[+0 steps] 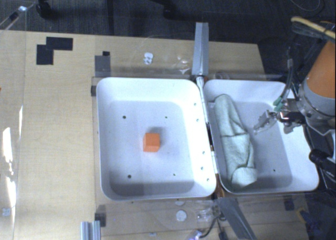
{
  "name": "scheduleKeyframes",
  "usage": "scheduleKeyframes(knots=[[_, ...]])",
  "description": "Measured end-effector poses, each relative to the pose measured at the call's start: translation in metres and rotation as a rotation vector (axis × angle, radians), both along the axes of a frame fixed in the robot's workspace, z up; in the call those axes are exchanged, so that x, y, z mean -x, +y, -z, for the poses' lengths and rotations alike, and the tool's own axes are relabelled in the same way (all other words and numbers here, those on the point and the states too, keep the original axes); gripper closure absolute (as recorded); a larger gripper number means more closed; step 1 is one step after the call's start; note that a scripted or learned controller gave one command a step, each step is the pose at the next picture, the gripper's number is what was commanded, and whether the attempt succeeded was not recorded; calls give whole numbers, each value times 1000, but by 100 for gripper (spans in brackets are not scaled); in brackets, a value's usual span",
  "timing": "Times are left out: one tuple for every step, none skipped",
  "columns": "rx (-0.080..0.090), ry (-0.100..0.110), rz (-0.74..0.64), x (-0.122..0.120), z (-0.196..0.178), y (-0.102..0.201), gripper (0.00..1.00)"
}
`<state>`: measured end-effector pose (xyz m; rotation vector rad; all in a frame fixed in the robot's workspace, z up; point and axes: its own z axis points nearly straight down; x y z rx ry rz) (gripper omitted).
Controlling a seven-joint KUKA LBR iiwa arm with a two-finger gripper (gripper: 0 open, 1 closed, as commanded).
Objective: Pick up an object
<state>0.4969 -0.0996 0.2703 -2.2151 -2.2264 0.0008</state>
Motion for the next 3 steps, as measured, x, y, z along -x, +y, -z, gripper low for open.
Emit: scheduleKeyframes(knots=[[-2, -13, 190, -15, 178, -1, 0], [-3, -20, 187, -19, 167, 0, 100], [0, -1, 69, -42, 87, 40, 100]])
